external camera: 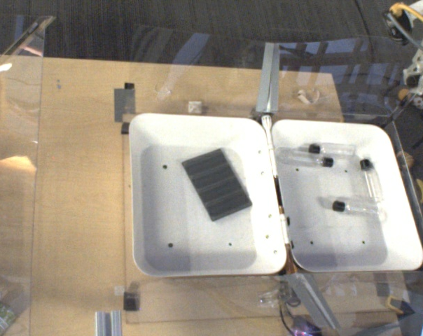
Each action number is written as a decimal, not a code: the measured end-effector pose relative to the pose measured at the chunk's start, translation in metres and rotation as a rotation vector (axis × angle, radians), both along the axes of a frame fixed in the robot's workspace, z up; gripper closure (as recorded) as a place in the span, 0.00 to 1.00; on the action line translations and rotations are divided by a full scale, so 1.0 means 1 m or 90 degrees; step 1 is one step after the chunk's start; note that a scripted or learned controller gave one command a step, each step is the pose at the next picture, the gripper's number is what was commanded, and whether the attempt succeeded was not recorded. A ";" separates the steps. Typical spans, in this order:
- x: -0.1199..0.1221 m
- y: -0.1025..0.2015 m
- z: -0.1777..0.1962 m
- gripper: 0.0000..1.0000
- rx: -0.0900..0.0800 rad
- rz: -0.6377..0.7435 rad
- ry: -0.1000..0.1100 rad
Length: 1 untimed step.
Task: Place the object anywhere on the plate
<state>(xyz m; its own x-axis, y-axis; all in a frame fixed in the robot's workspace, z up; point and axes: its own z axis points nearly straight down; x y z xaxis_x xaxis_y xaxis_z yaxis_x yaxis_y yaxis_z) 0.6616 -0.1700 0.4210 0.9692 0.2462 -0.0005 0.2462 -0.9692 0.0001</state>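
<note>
Lying: dark plate point(216, 185), left bin point(143, 208) | four vials point(330, 151), right bin point(400, 208) | gripper state: cannot tell

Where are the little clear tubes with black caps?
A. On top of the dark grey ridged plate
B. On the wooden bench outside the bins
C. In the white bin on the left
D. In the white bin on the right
D: the small clear plastic tubes with black caps lie in the shallow white bin on the right, while the dark grey ridged rectangular plate sits alone in the left bin.
</note>
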 end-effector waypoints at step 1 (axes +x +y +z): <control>-0.005 0.021 -0.019 1.00 0.001 -0.027 0.000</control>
